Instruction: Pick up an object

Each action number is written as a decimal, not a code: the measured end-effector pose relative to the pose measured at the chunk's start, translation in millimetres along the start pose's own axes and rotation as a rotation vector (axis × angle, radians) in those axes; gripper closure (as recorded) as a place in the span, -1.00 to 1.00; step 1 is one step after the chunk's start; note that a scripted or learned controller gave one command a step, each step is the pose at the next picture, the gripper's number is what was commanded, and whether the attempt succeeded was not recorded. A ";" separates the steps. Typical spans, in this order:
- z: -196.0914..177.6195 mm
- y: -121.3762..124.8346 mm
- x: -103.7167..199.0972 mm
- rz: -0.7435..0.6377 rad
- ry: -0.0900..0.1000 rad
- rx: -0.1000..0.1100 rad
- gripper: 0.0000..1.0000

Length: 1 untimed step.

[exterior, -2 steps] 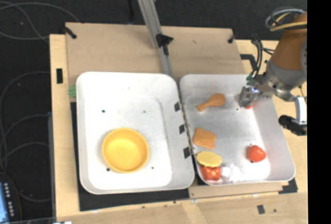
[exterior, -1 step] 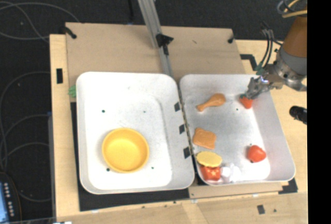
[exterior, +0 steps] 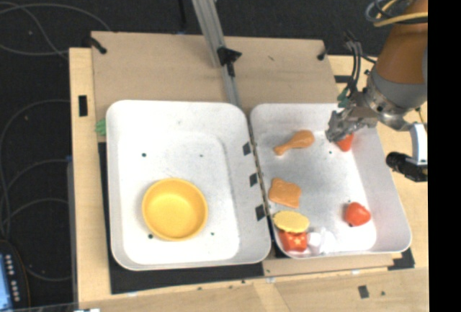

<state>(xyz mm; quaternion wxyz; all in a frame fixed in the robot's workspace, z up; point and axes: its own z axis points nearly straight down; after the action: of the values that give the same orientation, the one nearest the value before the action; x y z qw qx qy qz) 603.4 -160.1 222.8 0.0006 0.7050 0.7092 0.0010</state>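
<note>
- A tan desk (exterior: 166, 69) is seen from above against a dark floor, bearing two white bins.
- In the left bin (exterior: 180, 123), a yellow bowl (exterior: 174, 208) is placed.
- In the right bin (exterior: 374, 188), a drumstick (exterior: 294, 142), toast (exterior: 284, 193) and a red tomato (exterior: 356, 214) are scattered.
- The claw (exterior: 340, 132) is lowered over a small red piece (exterior: 345, 143) near the bin's far edge; its opening cannot be told.

Yellow bowl (exterior: 174, 208), white bins (exterior: 130, 123) (faintly speckled), orange-tan drumstick (exterior: 295, 141), possibly red tomato (exterior: 356, 214)
</note>
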 end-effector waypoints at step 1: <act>2.7 0.7 48.8 -0.001 0.001 0.002 1.00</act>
<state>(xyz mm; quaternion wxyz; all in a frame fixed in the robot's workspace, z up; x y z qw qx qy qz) 603.9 -111.4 220.1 -0.0001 0.7047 0.7095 0.0006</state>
